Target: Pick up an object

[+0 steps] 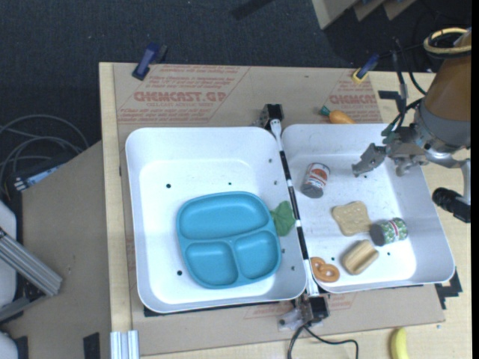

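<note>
a: what colours sit in the left bin [150, 155]?
b: white bin, a sky-blue divided tray [227, 238], a green lump [284, 218] at its edge.
a: and the right bin [426, 223]?
b: white too. a can [315, 179] with a red and white label, a tan cracker [350, 217], a golden-brown roll [359, 257], an orange-brown pretzel [325, 269], a green-patterned can [388, 231].

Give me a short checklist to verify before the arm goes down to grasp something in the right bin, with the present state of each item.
1. End effector over the right bin: ok, near its far edge.
2. End effector free of any object: ok, nothing between its fingers.
3. Fingers spread for a grasp: ok, they look apart.
4. Targets in reach: ok, can, cracker, bread roll, pretzel.
5. Target directly below: not ok, only bare bin floor.
6. Height above floor: cannot tell.
</note>
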